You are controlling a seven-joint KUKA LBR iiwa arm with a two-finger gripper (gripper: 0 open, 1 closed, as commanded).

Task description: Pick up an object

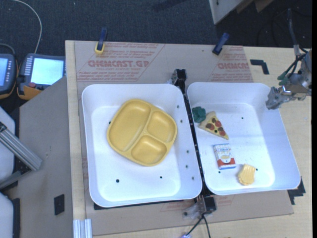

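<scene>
Pizza slice (214,124) toy lies in the right bin (277,148), upper-left part of that bin, tip pointing toward frame upper left. Dark green lump (198,114) just beside it, touching or nearly so at the slice's upper-left end. Small carton (224,156) with red and blue print sits below the slice, near bin centre-left. Yellow crinkled piece (246,174) lower right of the carton, close to the bin's bottom edge. Gripper (276,97) is at the right edge of frame, over the right bin's upper-right rim, well apart from all four items; the slice is to its left and slightly lower in frame. Nothing visible between the jaws; whether they are apart or together cannot tell, the tip is too small and blurred. Left bin (99,148) holds a yellow divided plate (142,132), three compartments, tilted in frame, sitting in the bin's upper middle.
</scene>
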